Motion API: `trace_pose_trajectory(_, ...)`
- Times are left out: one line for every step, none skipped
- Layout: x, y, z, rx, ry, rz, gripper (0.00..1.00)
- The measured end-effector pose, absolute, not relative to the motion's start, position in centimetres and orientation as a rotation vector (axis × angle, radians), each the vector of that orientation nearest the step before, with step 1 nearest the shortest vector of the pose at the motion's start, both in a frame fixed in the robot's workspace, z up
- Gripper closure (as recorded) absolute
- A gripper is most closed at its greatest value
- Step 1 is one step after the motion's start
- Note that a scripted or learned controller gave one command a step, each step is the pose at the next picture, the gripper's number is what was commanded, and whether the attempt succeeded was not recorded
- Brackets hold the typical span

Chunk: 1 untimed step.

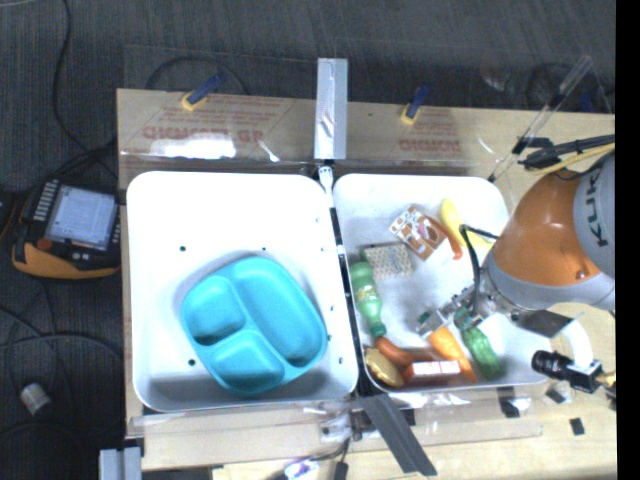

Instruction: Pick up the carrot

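The carrot [446, 344], a short orange piece, lies near the front of the right bin [500, 200], between a red-orange sausage-like item [397, 350] and a green piece [482, 354]. The gripper [453, 315] hangs low over the bin just behind and above the carrot, at the end of the grey arm with its orange band [540, 240]. Nothing can be made out between its tips, and the arm's body hides the bin's right part.
The right bin also holds a green bottle [367, 299], a grey mesh pad [390, 260], a snack packet [420, 231], a banana [452, 224], a brown roll [385, 371] and a red-white pack [436, 370]. A blue divided plate [255, 324] lies in the left bin [150, 268].
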State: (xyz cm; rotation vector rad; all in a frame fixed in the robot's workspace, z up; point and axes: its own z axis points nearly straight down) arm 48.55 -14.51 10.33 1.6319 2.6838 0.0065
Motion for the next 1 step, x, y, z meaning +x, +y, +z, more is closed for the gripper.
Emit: trace_pose_trajectory(48.45, -13.07, 20.80, 1.480, 2.771, 0.000, 1.00)
